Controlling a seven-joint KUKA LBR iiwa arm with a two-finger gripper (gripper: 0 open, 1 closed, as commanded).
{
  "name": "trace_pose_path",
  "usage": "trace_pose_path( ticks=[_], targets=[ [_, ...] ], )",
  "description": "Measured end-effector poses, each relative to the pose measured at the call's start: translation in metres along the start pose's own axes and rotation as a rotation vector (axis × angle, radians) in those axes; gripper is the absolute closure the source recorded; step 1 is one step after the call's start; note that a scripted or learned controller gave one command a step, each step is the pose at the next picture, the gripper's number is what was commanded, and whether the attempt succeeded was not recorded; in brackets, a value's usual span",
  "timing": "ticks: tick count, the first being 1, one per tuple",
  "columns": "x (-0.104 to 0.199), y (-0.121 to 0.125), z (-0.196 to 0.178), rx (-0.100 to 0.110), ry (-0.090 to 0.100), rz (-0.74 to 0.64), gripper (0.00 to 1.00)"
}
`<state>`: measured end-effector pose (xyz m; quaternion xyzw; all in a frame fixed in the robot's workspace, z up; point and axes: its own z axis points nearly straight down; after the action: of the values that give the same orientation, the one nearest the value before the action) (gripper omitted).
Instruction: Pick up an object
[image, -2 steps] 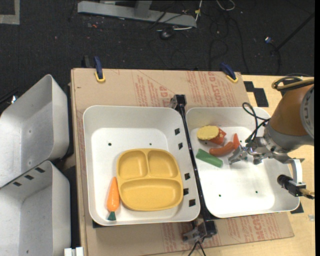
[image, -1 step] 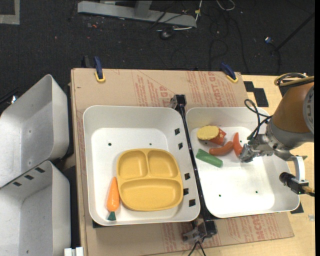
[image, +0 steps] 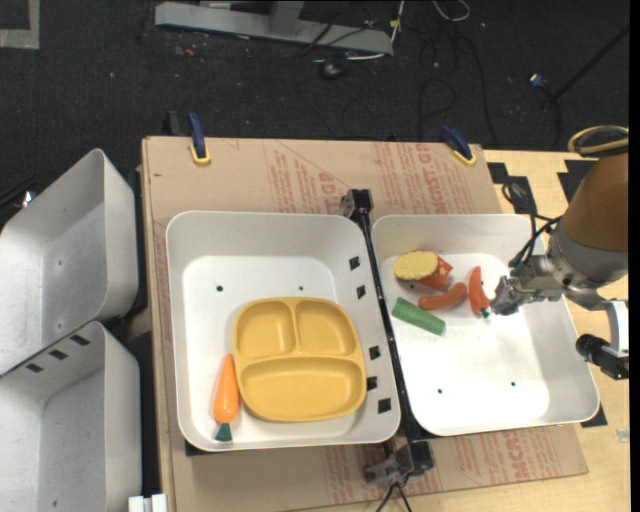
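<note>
At right of frame we see the tool low in the right bin, beside a red chili; its opening we cannot tell.

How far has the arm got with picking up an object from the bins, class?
Done: the gripper has reached the right bin, low beside the red chili pepper. In hand: nothing is visibly held; the pepper, sausage, green piece and yellow-red piece lie on the bin floor. Left: grasp one and lift it.
</note>
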<state>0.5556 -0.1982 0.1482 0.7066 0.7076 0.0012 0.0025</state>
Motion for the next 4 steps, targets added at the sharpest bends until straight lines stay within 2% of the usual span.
trace_pose_path(
  ticks=[1,2,3,4],
  targets=[
    [0.006,0.006,-0.061,-0.002,-0.001,-0.002,1.00],
    [0.000,0.000,-0.120,-0.002,-0.001,-0.001,1.00],
    [0.000,0.002,-0.144,0.001,0.000,-0.001,1.00],
    [0.051,-0.001,-0.145,0.005,0.004,-0.005,1.00]
  ],
)
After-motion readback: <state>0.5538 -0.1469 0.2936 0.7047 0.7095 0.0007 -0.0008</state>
